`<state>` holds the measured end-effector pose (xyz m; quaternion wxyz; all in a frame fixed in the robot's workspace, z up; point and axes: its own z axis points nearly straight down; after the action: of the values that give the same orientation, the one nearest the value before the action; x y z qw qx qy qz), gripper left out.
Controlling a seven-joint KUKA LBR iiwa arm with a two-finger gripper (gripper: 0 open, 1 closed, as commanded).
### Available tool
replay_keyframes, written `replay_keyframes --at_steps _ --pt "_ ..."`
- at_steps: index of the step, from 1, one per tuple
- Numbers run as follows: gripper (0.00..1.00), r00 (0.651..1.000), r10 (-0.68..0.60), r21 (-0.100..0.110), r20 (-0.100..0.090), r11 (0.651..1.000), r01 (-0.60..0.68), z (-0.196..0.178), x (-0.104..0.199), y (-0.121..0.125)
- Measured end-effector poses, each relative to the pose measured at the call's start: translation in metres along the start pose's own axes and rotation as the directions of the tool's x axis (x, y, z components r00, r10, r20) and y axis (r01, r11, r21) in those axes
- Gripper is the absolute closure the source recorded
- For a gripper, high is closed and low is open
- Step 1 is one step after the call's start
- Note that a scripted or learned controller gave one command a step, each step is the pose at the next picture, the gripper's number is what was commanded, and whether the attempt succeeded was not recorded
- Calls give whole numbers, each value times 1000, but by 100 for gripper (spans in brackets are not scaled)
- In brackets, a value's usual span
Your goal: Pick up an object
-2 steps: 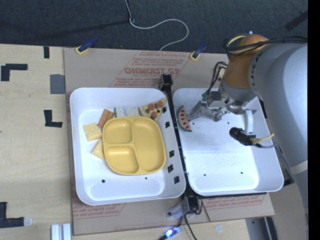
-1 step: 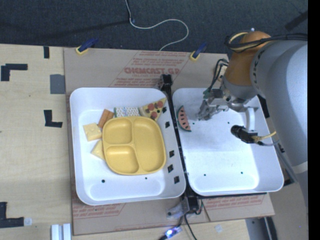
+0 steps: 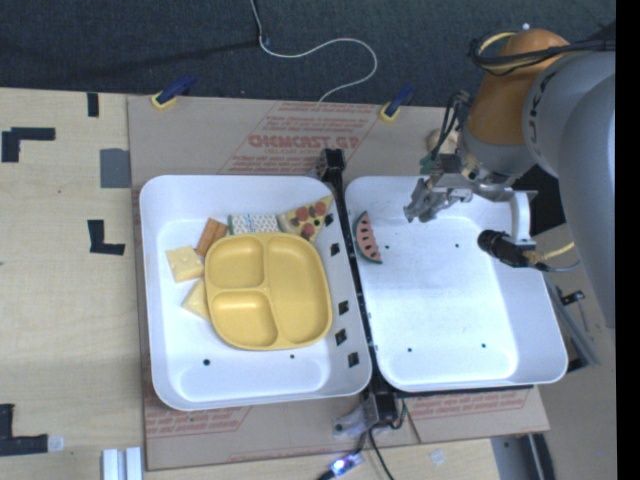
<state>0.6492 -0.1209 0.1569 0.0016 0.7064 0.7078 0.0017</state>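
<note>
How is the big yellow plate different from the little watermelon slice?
The yellow plate is large and one colour, with three compartments; the watermelon slice is small, red with a dark rind. The plate lies in the middle of the left bin with smaller toys tucked at its edges; the slice lies alone at the right bin's left wall. Both rest inside white bins.

Gripper point(image 3: 420, 211) hovering over the right bin point(image 3: 470, 308).
A watermelon slice point(image 3: 369, 237) is lying at its left wall; a yellow divided plate point(image 3: 268, 290) is occupying the left bin point(image 3: 240, 368).
</note>
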Motion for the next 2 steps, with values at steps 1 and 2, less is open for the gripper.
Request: replay_keyframes --at_steps 1,2 --pt "100 1000 0 1 1 1000 0 -49 -8 3" --pt "100 1000 0 3 0 1000 0 -69 -7 4"
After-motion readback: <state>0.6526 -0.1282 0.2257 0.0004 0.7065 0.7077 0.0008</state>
